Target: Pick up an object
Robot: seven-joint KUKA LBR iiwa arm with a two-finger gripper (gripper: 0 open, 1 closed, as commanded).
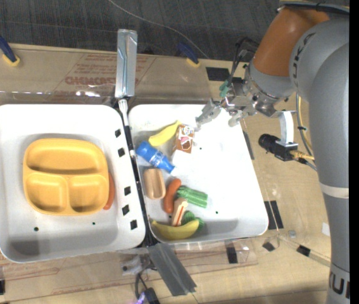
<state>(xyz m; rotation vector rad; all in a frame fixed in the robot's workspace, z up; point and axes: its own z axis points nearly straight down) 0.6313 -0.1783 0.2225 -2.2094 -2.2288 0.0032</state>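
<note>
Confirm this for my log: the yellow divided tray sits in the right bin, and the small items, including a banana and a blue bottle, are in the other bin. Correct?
Not quite. The camera view shows the yellow divided tray in the left bin, not the right one. The small items, including the banana and the blue bottle, are in the other bin, the right one.

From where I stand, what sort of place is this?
Probably a robotics lab test bench: a grey arm with an orange band reaches over two shallow white bins, one holding toy food like a yellow plastic banana.
</note>
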